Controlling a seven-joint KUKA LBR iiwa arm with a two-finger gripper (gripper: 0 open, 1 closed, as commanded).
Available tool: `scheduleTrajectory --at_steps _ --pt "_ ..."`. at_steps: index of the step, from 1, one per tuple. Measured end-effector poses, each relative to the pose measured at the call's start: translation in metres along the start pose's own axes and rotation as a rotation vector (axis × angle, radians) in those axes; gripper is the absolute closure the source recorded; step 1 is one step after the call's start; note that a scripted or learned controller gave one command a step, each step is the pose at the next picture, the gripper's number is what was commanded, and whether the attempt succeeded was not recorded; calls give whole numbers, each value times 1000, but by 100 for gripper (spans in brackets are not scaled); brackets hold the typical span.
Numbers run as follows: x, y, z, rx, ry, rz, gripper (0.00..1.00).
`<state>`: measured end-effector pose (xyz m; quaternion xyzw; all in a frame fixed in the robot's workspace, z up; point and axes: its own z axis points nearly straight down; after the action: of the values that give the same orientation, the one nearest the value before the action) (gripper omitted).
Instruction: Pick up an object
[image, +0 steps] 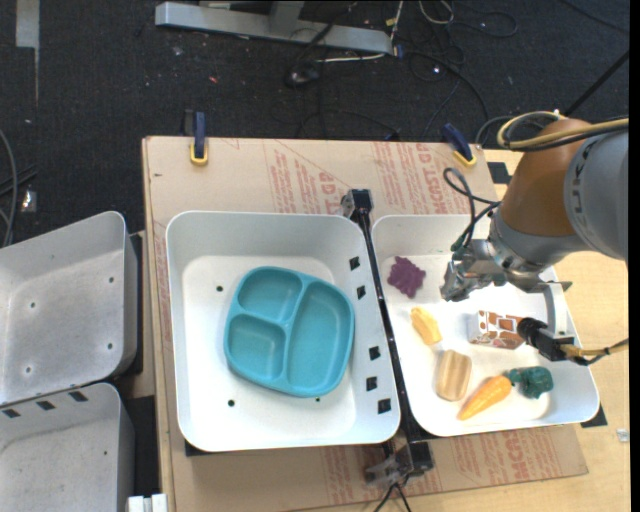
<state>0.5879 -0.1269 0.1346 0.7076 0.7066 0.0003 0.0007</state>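
The right bin (570, 400) holds several small items: a purple piece (406, 276), a yellow piece (427, 326), a tan bread-like piece (452, 374), an orange carrot with a green top (490, 393) and a brown-and-white packet (498, 328). My gripper (458, 283) hangs over the upper middle of that bin, right of the purple piece and above the packet. Nothing shows between its tips.
The left bin (190, 300) holds a blue divided plate (290, 331). A black divider (378, 300) runs between the bins. White panels (60, 300) lie at the far left. Clamps (199, 138) sit on the board's far edge.
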Motion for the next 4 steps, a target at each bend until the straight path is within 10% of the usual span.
scheduleTrajectory --at_steps 2,4 --pt "-3 -6 -74 -1 0 -3 100" --pt "109 4 -98 -1 3 -11 100"
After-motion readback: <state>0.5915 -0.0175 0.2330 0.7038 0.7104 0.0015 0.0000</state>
